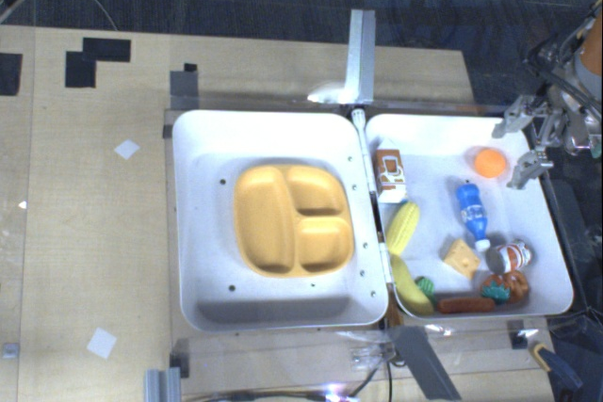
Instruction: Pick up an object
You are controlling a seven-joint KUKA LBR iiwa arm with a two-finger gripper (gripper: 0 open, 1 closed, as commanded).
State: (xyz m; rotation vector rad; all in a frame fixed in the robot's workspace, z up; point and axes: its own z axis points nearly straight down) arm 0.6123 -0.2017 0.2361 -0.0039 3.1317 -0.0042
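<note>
The right bin [546,202] holds several small objects. An orange ball [490,163] lies near its far right corner, with a blue bottle [471,210] just in front of it. A corn cob [403,227], a banana [411,285] and a brown and white carton [389,176] lie along the left wall. A cheese wedge [461,257], a small can [512,255], a sausage [464,304] and a pretzel [504,287] sit toward the front. My gripper [523,144] hovers over the bin's far right edge, just right of the ball, open with nothing between its fingers.
The left bin [203,202] holds a yellow divided tray [290,219]. A metal post [362,56] stands behind the wall where the two bins meet. The arm comes in from the right edge above the right bin.
</note>
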